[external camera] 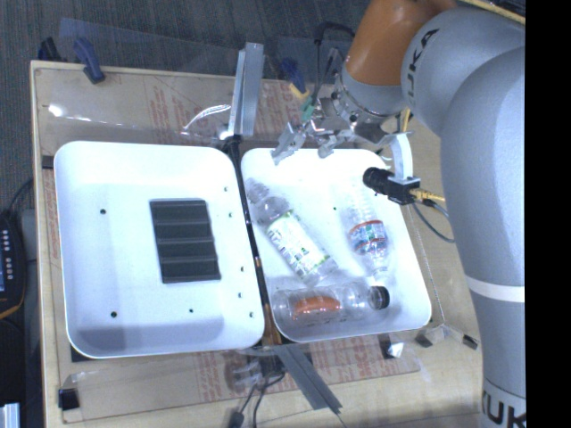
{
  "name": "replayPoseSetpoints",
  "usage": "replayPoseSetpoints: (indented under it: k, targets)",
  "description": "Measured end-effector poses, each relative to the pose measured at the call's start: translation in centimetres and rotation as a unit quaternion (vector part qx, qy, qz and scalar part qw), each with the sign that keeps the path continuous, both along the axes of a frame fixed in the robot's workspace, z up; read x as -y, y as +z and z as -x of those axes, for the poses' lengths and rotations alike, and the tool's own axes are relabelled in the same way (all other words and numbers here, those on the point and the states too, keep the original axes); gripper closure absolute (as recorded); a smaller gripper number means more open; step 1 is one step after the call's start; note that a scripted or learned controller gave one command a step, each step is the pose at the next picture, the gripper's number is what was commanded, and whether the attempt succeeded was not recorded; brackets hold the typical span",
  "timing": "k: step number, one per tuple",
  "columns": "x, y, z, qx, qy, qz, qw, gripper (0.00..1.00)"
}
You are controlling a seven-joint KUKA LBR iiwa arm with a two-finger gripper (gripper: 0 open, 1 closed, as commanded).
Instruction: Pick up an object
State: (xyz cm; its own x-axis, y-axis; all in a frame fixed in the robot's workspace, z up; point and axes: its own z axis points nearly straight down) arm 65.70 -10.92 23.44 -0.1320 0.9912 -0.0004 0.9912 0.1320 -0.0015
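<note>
Three clear plastic bottles lie in the right bin [410, 275]. One with a green and white label [287, 235] lies slanted at the bin's left side. Another with a red and blue label [367, 232] lies toward the right. The third, with an orange label and a black cap [328, 303], rests along the front wall. A black ribbed block [185, 240] sits flat in the left bin [98, 266]. My gripper [305, 141] hovers over the far edge of the right bin with its fingers spread apart and nothing between them, above and clear of the bottles.
A metal divider post [244, 87] rises between the bins at the back. The grey arm [464, 150] fills the right side, and a black cable connector [390, 184] hangs over the right bin's far right part. Blue clamps [87, 56] sit at the bench's back edge.
</note>
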Motion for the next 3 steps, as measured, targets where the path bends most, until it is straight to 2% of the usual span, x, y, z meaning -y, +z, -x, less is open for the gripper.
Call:
replayPoseSetpoints:
  k: [1, 2, 3]
  targets:
    - [1.2, -5.0, 5.5, -0.001, 0.045, -0.0005, 0.999, 0.0]
    - [4.5, -13.8, 7.0, -0.001, 0.081, -0.0008, 0.9967, 0.0]
    - [6.4, -9.3, 7.0, 0.001, 0.034, 0.0, 0.9994, 0.0]
